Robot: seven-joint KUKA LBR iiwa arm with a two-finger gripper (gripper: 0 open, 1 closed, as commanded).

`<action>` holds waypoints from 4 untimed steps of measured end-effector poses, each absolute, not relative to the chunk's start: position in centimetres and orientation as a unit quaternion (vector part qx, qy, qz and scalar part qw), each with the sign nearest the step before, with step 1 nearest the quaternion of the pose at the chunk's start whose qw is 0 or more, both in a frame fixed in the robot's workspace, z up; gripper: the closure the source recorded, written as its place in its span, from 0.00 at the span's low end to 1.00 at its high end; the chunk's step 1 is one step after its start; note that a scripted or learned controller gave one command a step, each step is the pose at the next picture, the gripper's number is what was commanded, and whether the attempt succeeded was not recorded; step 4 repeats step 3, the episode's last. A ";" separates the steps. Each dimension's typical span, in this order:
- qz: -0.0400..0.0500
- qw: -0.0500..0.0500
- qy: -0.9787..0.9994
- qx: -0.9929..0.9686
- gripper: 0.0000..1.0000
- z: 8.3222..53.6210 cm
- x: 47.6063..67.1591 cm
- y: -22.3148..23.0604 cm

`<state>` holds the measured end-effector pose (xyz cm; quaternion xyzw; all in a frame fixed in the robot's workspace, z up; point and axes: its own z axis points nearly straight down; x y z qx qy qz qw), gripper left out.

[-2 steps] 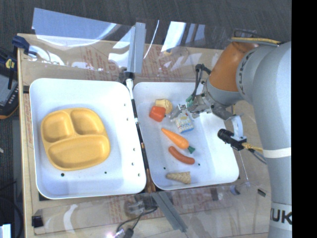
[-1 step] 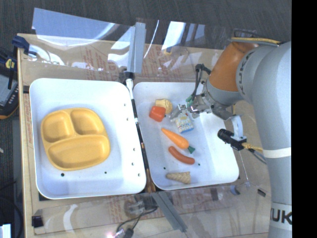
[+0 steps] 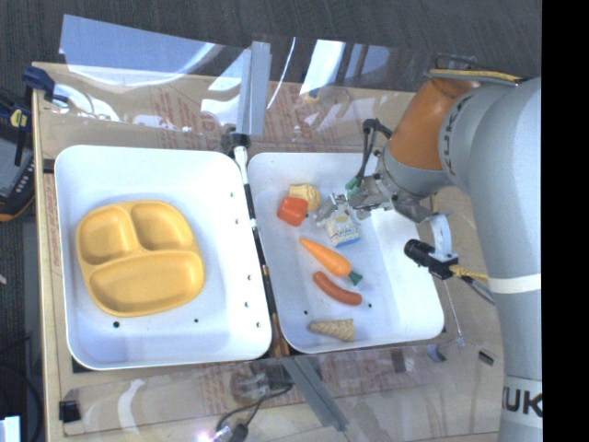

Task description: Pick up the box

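The desk (image 3: 166, 127) carries two shallow white bins side by side. The left bin (image 3: 74, 168) holds a yellow divided plate (image 3: 140, 256); the right bin (image 3: 419, 316) holds the loose toy food, all within the arm's reach from the right.

The arm (image 3: 488, 155) bends down over the right bin's upper edge, its orange band (image 3: 425, 127) just above the wrist, and the jaws (image 3: 354, 205) hang low at the box. Whether they are clenched or released I cannot tell — the fingers blur into the clutter beneath them.

The box (image 3: 343, 230) — a small white and blue carton — lies in the upper middle of the right bin, directly under the jaws and seemingly touching them. Judging by this, the grasp is in hand but not confirmed.

Just below it lies a carrot (image 3: 327, 257), then a sausage (image 3: 337, 289) and an ice-cream cone (image 3: 331, 329). To its left sit an orange-red piece (image 3: 293, 211) and a pale yellow piece (image 3: 305, 194), close enough to crowd a sideways approach.
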<state>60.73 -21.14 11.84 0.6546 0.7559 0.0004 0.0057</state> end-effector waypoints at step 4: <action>0.001 0.005 0.735 0.678 0.00 10.9 61.1 -21.2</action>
